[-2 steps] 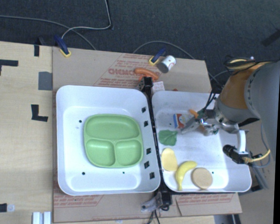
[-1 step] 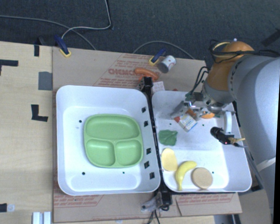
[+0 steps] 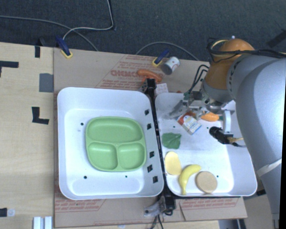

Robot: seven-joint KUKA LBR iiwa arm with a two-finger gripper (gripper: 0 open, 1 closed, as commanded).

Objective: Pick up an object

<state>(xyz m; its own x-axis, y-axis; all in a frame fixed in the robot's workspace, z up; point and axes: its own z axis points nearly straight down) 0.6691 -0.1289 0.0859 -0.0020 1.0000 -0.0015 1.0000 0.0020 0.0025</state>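
The right bin (image 3: 235,181) holds several small things. A red and white packet (image 3: 190,124) lies in its far part, with a small orange piece (image 3: 210,117) just to the right. A dark green leaf-shaped piece (image 3: 172,140) lies near the divider. Along the near edge sit a pale yellow piece (image 3: 172,162), a banana (image 3: 188,176) and a round tan disc (image 3: 207,181). My gripper (image 3: 187,105) hangs low over the far part of this bin, right above the packet. Nothing shows between its fingers.
In the left bin (image 3: 72,132) lies a green divided plate (image 3: 116,143). Beyond the bins, on the cardboard, lie an orange sausage-shaped thing (image 3: 148,74) and a grey cylinder (image 3: 170,65). The bulky grey arm (image 3: 263,108) covers the right bin's right side.
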